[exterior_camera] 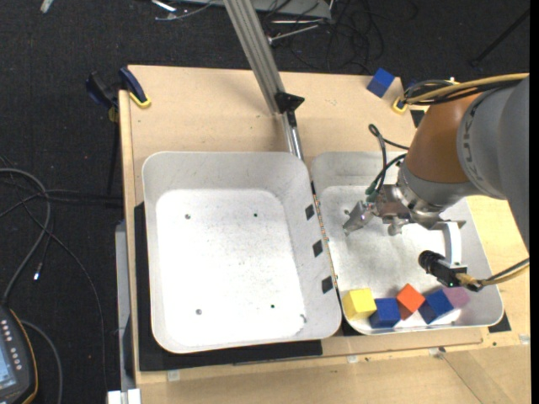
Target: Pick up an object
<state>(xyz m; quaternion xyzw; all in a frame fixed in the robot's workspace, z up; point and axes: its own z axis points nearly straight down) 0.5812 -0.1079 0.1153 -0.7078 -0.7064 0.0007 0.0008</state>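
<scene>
Five small blocks sit bunched along the near edge of the right bin (480,251), close to its near right corner. The yellow block (360,301) lies farthest left of the row, a cube with its top face lit, standing square to the bin's rim. Just beside it is a blue block (386,312), touching or nearly so, set a little nearer the rim. The orange block (410,298) comes next, turned so that a corner points toward the near rim, and it seems to lean against its neighbours. A second, darker blue block (436,306) is also turned on the diagonal. The pale purple block (457,297) ends the row on the right, partly behind the dark blue one. None of them is clearly longer one way than another, so no long axis can be told.

The gripper (362,218) hangs over the bare middle of the right bin, well apart from the blocks, its tip pointing left toward the divide between the bins. Whether it is open or closed cannot be told; nothing is seen in it.

The left bin (160,175) lies alongside. Another blue cube (381,82) rests on the bench (202,108) beyond the bins.
</scene>
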